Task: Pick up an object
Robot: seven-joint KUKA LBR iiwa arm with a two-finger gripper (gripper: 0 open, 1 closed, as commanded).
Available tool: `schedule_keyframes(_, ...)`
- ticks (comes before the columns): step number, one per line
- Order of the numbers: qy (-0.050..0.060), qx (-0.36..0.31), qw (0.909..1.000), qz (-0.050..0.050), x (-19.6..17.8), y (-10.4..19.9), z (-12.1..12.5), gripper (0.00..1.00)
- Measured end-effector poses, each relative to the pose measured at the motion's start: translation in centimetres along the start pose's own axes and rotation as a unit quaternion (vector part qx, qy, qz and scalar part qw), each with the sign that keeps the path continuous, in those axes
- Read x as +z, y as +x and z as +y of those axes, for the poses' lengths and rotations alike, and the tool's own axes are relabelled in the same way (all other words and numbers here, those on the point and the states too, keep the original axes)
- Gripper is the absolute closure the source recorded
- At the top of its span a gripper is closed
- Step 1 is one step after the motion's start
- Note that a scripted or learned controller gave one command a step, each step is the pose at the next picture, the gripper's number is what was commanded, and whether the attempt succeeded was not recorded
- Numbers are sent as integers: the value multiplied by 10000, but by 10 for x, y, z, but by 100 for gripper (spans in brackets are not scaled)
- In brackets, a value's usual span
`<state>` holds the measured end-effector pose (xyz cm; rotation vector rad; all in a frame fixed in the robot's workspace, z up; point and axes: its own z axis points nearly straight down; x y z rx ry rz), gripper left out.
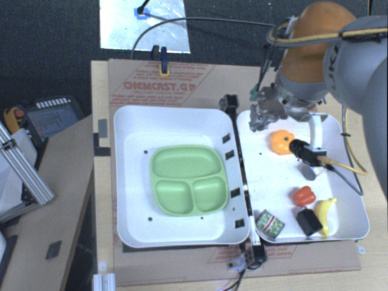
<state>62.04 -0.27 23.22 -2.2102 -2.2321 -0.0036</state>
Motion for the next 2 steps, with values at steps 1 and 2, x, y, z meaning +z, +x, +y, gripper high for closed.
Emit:
schedule_keyframes(1, 3, 0, 10000, 0, 10, 57, 2, 100)
schedule_keyframes(2, -2, 2, 10000, 0, 16, 113, 3, 100)
